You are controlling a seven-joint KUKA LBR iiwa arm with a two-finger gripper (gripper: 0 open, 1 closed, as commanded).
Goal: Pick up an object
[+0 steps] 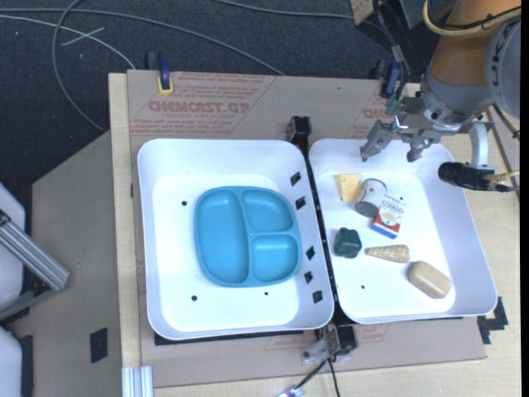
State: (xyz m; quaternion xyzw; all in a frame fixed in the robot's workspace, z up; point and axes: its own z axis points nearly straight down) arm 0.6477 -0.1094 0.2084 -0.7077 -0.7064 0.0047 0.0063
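Fingers [376,141] spread apart, grasping nothing, hovering over far rim of right bin [471,246]. Step: approach, nothing picked yet. Beyond left bin [157,222] with blue tray [246,236], candidates in right bin: tan oval [429,279], yellow wedge [350,187] nearest fingers. Next: descend, straddle wedge, close.

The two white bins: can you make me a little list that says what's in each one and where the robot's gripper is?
left bin: one blue plate with three sections
right bin: six small things
yellow wedge: near the far end
grey can: beside the wedge
red and white packet: middle
dark green lump: near the divider
tan cone: lying flat
beige oval: near corner
gripper: open, above the right bin's far edge, holding nothing
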